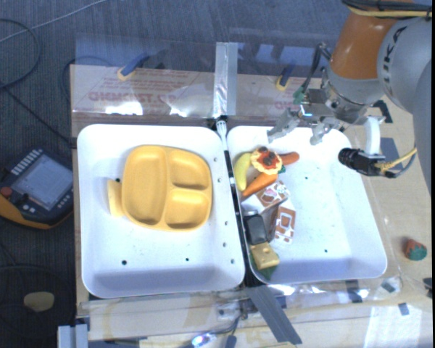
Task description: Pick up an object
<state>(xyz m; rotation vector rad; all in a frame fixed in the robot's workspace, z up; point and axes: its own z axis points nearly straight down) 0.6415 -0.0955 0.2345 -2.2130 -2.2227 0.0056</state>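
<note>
My hand (pixel 302 129) hung open and empty over the right bin's (pixel 333 256) far edge. The carrot (pixel 264 180) lay just below-left in the pile; I judged descent came next.

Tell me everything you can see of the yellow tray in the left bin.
The tray is a yellow divided plate, plastic by its look, with rounded corners and three shallow compartments: one large on its left, two smaller on its right. It lies flat and face up, slightly rotated, near the middle of the left bin. A pale yellow piece shows at its left edge, partly under it. Nothing lies in it.
</note>
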